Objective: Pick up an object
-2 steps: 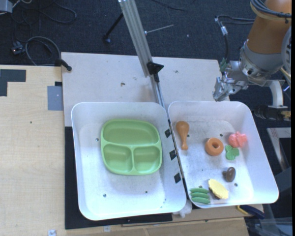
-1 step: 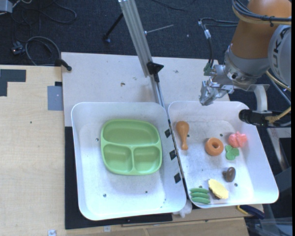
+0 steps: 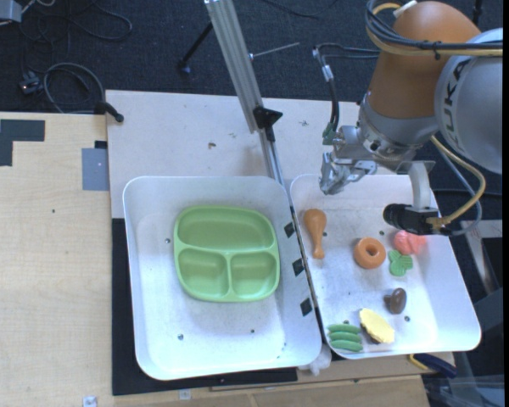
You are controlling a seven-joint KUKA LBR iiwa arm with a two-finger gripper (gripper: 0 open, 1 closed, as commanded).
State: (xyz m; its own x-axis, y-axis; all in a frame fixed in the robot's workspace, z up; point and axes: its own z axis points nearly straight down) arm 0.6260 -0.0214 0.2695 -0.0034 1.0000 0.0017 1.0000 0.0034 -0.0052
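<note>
Two shallow white bins are set side by side on the bench: the left bin and the right bin. Six small toy foods are counted in the right bin, one of each kind. Nearest, at the near-left corner, a green pea pod is laid flat, and a yellow piece is seen just beside it on the right. A little farther, a small dark brown piece is found alone. Beyond it, a green leafy piece is placed touching or nearly touching a pink piece near the right wall. An orange ring-shaped doughnut is seen to their left, apart from them. Farther left, close to the dividing wall, a tan-and-orange drumstick is laid lengthwise. One green three-compartment plate is held in the left bin. At the far edge of the right bin, the gripper is hung above the bin floor, with nothing seen between its fingers; whether they are spread or closed cannot be told.
</note>
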